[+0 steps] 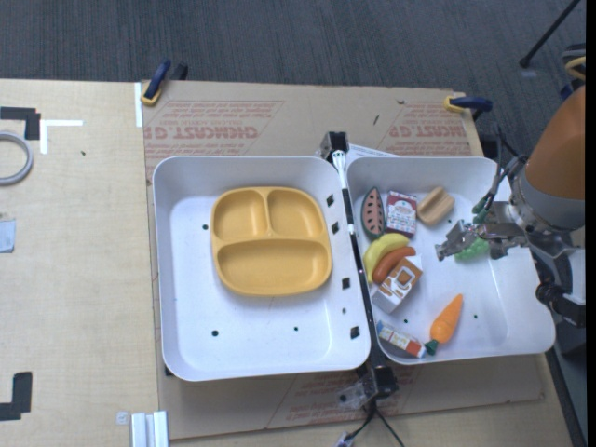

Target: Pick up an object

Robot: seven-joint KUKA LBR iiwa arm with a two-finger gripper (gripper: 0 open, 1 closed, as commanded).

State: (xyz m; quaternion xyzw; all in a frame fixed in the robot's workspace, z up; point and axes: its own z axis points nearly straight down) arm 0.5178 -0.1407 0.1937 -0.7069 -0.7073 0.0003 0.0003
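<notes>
- jaws point(458, 243) over right bin point(494, 319); open or closed: can't tell
- green object point(472, 247) touching them
- carrot point(447, 318) below
- yellow plate point(271, 239) in left bin point(186, 277)

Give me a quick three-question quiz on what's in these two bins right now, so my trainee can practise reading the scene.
1. True or false: the yellow divided plate lies in the left bin.
2. Which item lies nearest the front wall of the right bin? A) carrot B) watermelon slice C) bread roll
3. Fill in: the pincer is over the ____ bin.

Key
1. True.
2. A, the carrot; the slice and the roll lie near the back wall.
3. Right; something green shows at its tip, but a grip cannot be confirmed.
</notes>
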